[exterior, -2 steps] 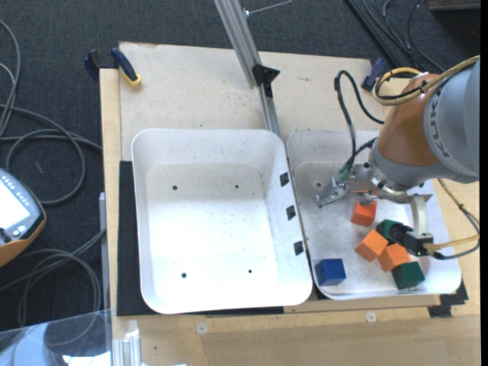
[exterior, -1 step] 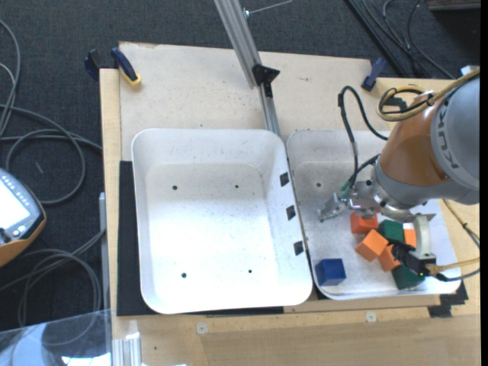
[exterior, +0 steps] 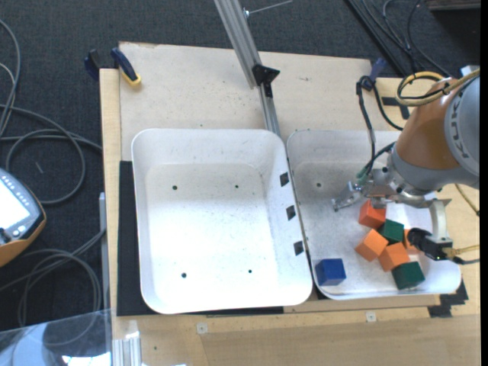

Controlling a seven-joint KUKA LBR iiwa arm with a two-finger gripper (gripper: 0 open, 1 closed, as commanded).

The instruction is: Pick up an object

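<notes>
Blue cube (exterior: 330,271) is seen lying alone at the right bin's (exterior: 320,155) front edge, while the gripper (exterior: 364,195), finger state not readable, is poised above the orange and green blocks (exterior: 387,244), where one separated block should be squarely centred.

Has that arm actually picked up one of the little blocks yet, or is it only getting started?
Nothing looks picked up yet. The blue block, orange blocks and green blocks all lie in the right bin. In hand: the arm reaches over that bin, its gripper low beside the topmost orange block, with no block seen between its fingers. Left: gripping a block and lifting it.
</notes>
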